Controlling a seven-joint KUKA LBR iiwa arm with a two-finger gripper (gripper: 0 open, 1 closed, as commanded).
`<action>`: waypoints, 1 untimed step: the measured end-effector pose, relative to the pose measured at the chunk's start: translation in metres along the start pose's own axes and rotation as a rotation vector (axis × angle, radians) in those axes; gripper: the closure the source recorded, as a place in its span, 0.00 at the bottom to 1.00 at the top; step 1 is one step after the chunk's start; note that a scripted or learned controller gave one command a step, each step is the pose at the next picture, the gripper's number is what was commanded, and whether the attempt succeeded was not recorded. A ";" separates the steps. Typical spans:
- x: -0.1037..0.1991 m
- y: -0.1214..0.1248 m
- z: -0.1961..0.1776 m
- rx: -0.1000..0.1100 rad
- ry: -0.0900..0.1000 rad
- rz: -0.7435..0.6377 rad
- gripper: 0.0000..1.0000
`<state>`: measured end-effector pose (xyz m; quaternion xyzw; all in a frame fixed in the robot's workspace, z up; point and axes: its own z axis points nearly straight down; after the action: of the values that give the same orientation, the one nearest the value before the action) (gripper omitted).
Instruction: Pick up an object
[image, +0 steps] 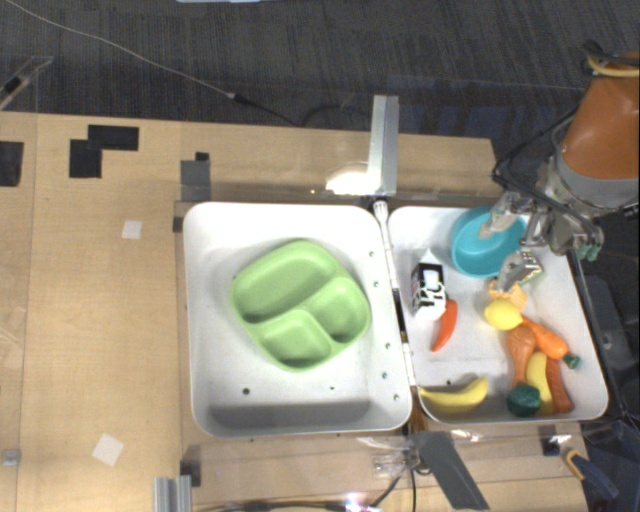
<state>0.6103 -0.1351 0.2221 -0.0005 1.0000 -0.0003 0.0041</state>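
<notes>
Gripper (522, 262) hovers above lemon (503, 316) beside blue bowl (480, 245).

The right bin (592, 345) holds a blue bowl (480, 245) at the far end, a red chili (445, 325), a lemon (503, 316), carrots (548, 343) and a banana (455, 394) near.

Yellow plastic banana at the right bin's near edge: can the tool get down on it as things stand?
Probably yes. The yellow plastic banana lies alone at the front of the right white bin, nothing on top. The tool is near the blue bowl.
</notes>
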 end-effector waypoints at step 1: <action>0.028 0.019 0.094 -0.002 0.007 -0.027 0.00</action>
<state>0.5826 -0.1157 0.1275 -0.0141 0.9999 0.0007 0.0007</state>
